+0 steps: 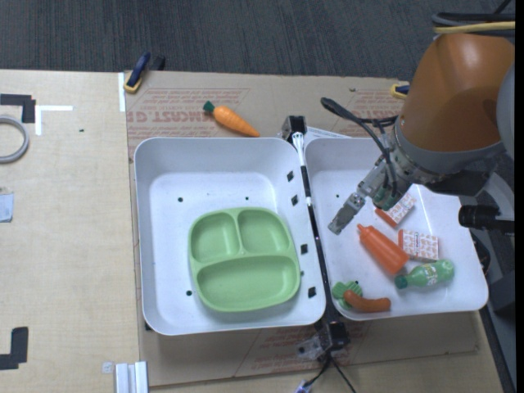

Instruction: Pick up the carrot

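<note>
Orange carrot [232, 119] lies outside the bins (on cardboard); gripper [348, 213] seemingly released, grasping nothing.

The arm [458, 97] has a big round orange part that is smooth and shiny. Below the orange is a grey ring. A thin black cable [352, 115] curves out from the side of the orange part. A yellow stripe runs along the top of it. Under the grey ring sits the tool [348, 214], small, grey and silver, with a long thin tip.
</note>
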### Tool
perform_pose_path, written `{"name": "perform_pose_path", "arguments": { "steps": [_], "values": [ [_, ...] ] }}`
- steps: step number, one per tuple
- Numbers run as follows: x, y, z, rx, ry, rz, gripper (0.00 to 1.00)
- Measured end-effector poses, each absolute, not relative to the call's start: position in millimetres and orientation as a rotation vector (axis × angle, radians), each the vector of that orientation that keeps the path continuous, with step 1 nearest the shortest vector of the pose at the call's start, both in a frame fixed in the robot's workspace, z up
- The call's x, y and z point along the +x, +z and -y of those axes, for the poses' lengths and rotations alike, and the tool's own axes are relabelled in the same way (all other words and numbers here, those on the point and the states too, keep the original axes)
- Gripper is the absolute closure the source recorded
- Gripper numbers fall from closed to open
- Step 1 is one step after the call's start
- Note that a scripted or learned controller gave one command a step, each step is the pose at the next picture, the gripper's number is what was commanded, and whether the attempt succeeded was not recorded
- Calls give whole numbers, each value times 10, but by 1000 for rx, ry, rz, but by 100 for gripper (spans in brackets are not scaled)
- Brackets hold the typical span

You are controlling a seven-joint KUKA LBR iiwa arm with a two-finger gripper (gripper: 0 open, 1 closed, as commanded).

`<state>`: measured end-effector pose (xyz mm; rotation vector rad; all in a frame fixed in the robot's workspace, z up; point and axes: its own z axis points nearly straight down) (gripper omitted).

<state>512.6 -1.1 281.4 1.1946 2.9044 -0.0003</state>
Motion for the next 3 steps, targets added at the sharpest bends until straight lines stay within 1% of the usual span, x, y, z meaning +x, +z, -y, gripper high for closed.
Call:
{"name": "perform_pose_path", "arguments": {
  "steps": [3],
  "values": [
    [5126, 2814, 11, 1195, 0, -2904, 0]
  ]
}}
